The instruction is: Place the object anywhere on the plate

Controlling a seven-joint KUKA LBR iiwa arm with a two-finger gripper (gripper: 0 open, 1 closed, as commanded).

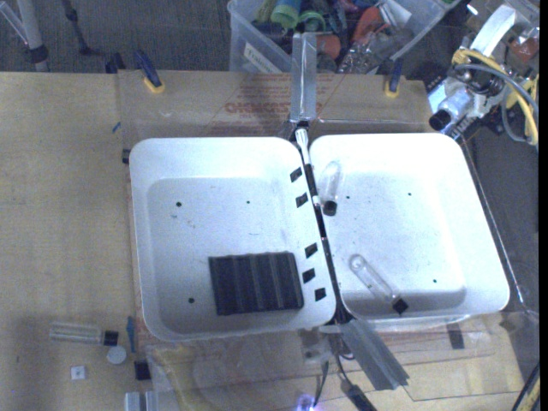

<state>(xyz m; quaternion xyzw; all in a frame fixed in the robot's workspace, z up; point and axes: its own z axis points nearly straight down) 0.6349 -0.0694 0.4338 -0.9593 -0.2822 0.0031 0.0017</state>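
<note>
Camera view: black ribbed plate [256,282] in left bin [214,150] (two clear black-capped tubes [370,275] in right bin [428,150]).

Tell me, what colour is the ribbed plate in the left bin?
The ribbed plate is black or very dark grey, as the camera view shows, against the white left bin.

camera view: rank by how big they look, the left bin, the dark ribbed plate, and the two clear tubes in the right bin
1. left bin, by far the largest.
2. dark ribbed plate, lying inside it.
3. The two clear tubes: upper tube and lower tube. They look similar; the lower seems slightly longer, but its angle makes that unsure.
</note>
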